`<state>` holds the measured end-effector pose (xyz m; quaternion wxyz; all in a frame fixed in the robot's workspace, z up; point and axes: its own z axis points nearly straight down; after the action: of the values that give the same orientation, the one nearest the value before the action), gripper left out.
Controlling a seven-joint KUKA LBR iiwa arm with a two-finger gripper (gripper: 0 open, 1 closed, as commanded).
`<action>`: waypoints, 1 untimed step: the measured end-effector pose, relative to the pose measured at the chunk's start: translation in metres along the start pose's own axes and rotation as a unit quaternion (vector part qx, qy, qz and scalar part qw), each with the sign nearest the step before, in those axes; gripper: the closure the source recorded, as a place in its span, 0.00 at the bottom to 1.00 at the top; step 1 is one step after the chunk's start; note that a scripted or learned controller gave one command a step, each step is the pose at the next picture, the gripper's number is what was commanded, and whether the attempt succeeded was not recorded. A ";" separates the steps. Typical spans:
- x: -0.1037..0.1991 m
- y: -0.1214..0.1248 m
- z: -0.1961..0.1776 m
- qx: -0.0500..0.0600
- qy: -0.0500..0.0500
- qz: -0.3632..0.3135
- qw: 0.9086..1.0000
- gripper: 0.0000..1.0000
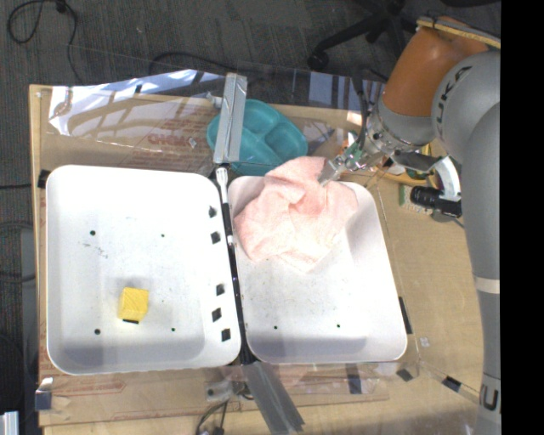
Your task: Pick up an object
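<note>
Pink cloth (293,217) crumpled in the right bin (365,336).
Soft, pale, heaped in folds at the far end; the gripper (333,172) touches its top edge, grip impossible to tell.

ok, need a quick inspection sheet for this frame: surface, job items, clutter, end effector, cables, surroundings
Surface: wooden bench bearing left white bin and right white bin.
Job's things: crumpled pink cloth in right bin's far half; small yellow block in left bin.
Clutter: teal plastic tray and clear plastic sheet behind the bins.
End effector: at the cloth's far right edge.
Cables: black cable on floor.
Surroundings: dark carpet.
</note>
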<state>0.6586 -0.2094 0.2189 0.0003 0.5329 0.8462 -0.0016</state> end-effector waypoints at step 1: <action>0.001 -0.001 0.030 0.000 0.001 0.005 1.000 1.00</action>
<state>0.6571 -0.2090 0.1889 -0.0009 0.5368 0.8437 -0.0009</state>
